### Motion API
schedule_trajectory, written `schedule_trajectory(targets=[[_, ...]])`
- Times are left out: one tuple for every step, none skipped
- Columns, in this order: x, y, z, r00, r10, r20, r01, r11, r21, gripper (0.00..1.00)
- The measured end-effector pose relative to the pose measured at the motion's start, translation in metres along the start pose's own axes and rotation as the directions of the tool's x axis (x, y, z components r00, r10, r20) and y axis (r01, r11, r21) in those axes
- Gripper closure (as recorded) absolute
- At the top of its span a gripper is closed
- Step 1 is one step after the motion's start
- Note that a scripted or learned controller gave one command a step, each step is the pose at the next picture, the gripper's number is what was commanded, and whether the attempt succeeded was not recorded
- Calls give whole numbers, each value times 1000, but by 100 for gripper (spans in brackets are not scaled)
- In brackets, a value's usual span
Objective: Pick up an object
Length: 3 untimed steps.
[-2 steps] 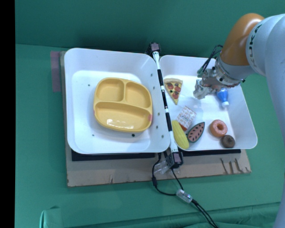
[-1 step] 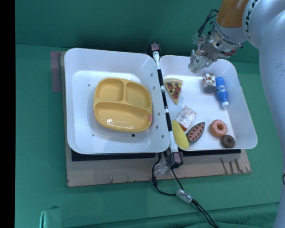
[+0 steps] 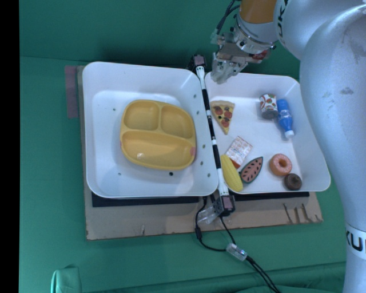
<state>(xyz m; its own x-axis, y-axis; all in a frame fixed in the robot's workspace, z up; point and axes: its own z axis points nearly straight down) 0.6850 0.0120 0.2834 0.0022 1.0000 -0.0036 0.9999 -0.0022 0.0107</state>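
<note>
Reaching in from the right, big grey arm (image 3: 334,114) running down that whole side, orange band (image 3: 257,10) sitting just above the wrist up top. Hand (image 3: 222,73) pointing downward, hanging at the upper middle. Carrying nothing between the fingers, as far as visible.

Yellow tray (image 3: 157,135), 2 white bins (image 3: 103,77), orange doughnut (image 3: 280,165), blue bottle (image 3: 284,118)

In the right bin (image 3: 311,146) lie a pizza slice (image 3: 222,114) near its left wall, a can (image 3: 267,106) and blue bottle (image 3: 285,118) touching toward the back, a snack packet (image 3: 238,151), corn cob (image 3: 231,173), watermelon slice (image 3: 251,169), orange doughnut (image 3: 280,164) and chocolate doughnut (image 3: 293,181) near the front.
</note>
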Motion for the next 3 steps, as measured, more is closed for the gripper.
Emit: schedule_trajectory(targets=[[22, -6, 20, 1000, 8, 9, -8, 1000, -14, 100], [51, 7, 15, 999, 22, 48, -21, 1000, -3, 100], [127, 1, -35, 1000, 0, -4, 0, 1000, -1, 100]])
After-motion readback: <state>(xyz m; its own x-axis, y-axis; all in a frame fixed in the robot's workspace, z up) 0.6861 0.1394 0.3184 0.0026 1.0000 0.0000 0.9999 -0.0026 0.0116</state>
